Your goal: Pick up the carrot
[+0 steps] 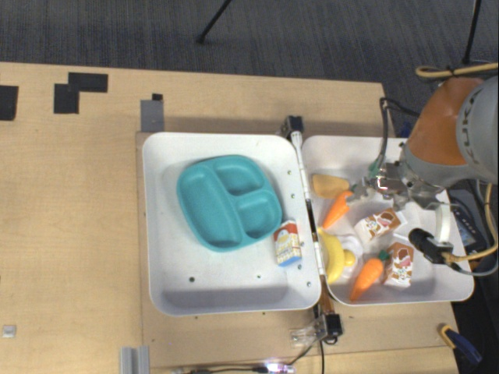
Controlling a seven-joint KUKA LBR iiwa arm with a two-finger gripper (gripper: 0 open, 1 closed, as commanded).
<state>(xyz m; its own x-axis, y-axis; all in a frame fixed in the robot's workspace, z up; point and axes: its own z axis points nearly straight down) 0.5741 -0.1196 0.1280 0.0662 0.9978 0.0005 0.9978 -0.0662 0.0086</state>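
Two orange carrots lie in the right bin [460, 291]. One carrot [337, 208] is at the bin's left middle, tilted, with its thick end up and to the right. The other carrot [366, 277] lies near the front wall, next to a small carton. My gripper [373, 187] hangs over the bin's middle, just right of and slightly above the upper carrot's thick end. The grey wrist and orange band [437, 131] reach in from the right. Nothing visibly hangs from the gripper.
In the right bin there are also a tan wedge [329, 184], a yellow banana [336, 257] and two small cartons [378, 224] [400, 263]. The left bin [168, 287] holds a teal divided plate [228, 201] and a small carton [287, 245]. A divider rail [306, 201] separates the bins.
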